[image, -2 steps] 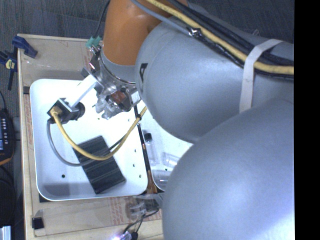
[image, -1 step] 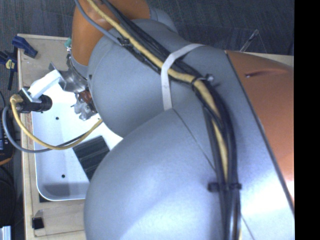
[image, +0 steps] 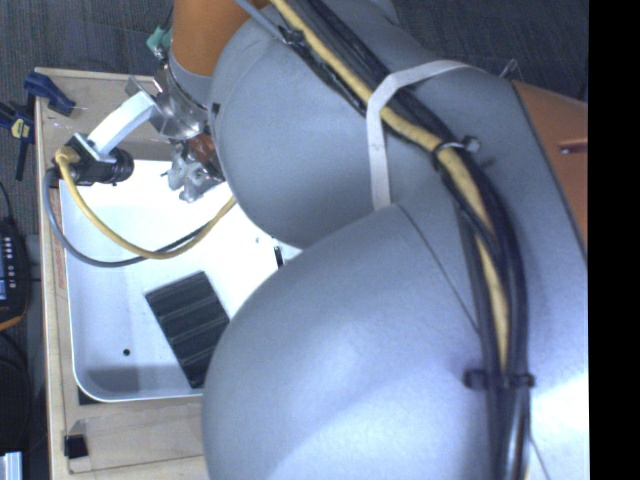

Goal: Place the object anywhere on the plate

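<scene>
White bin (image: 100,378) on wooden bench (image: 130,438); dark ribbed slab (image: 190,318) lying in bin.

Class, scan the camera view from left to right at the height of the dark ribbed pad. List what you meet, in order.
Wooden bench edge → white bin wall → dark ribbed pad → grey robot arm → black cable bundle

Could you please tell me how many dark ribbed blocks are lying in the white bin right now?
1. The dark ribbed block lies in the white bin, toward its lower right, partly under the arm. The arm covers much of the bench, so others may be hidden.
</scene>
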### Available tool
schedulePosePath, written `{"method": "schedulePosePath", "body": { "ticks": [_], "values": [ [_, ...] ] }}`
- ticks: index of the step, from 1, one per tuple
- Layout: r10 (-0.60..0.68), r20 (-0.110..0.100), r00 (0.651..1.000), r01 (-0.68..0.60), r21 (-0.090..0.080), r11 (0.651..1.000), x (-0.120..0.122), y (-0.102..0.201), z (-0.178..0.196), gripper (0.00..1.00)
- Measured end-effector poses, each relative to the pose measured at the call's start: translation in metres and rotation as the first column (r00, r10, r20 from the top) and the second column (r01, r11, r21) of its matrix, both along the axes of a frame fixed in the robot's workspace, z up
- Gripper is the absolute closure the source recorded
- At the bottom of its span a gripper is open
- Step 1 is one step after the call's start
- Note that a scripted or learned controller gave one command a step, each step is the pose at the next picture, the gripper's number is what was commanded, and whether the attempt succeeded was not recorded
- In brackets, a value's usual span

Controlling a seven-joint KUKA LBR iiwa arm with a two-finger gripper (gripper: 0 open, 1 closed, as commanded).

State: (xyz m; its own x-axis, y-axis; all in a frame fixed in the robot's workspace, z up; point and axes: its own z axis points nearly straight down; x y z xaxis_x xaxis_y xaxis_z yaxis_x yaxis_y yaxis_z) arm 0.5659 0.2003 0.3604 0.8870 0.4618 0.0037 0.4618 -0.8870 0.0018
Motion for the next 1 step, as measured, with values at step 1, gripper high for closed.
{"method": "schedulePosePath", "body": {
  "ticks": [1],
  "values": [
    [-0.265,-0.007,0.964,0.265,-0.003,0.964,-0.0237,0.0167,-0.1236,1.0]
  ]
}}
